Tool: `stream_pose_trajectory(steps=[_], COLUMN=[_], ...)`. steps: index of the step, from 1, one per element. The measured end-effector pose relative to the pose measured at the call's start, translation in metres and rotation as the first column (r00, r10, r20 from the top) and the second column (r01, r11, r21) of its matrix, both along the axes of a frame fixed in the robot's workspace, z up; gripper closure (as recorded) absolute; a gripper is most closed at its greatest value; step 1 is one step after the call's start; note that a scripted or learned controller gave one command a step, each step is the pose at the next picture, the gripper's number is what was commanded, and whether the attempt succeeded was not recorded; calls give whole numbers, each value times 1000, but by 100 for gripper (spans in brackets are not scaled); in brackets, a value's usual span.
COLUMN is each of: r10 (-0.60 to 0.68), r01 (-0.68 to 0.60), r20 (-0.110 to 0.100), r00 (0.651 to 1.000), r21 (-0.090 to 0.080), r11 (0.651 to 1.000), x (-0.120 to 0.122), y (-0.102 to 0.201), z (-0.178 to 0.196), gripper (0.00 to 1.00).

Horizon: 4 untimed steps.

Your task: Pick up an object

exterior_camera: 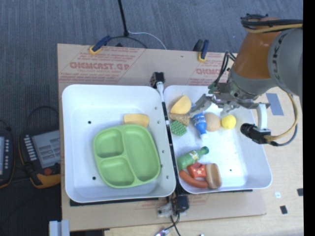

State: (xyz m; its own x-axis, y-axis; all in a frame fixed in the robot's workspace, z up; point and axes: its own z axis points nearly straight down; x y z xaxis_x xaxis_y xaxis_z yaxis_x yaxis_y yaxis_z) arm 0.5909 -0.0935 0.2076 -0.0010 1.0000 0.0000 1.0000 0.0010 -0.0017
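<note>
The right bin [256, 178] holds several toy foods. Along its far side lie a yellow wedge [180, 104], a green ribbed piece [178, 128], a blue bottle [199, 123], a beige egg [213, 122] and a yellow ball [228, 121]. Toward the front lie a green bottle [193, 156], a red piece [196, 170] and a bun [213, 175]. My gripper [216, 104] hangs over the far part of this bin, just above the blue bottle and the egg. It is open with nothing between its fingers.
The left bin [78, 132] holds a green divided plate [127, 155] and a yellow block [136, 119] behind it. The divider [167, 132] between the bins runs just left of the foods. A black cable loops off the arm near the right bin's right wall [253, 133].
</note>
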Motion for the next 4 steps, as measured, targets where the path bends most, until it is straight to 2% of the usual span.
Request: stream_pose_trajectory(steps=[1, 2, 3, 4], r10=[51, 105, 103, -52], r01=[-51, -105, -103, 52], r20=[2, 13, 19, 3], r00=[999, 994, 994, 999], r21=[-1, -5, -9, -1], r11=[999, 994, 995, 999], x=[6, 9, 11, 28], y=[-7, -8, -10, 24], z=[-96, -117, -106, 8], gripper=[0, 0, 100, 100])
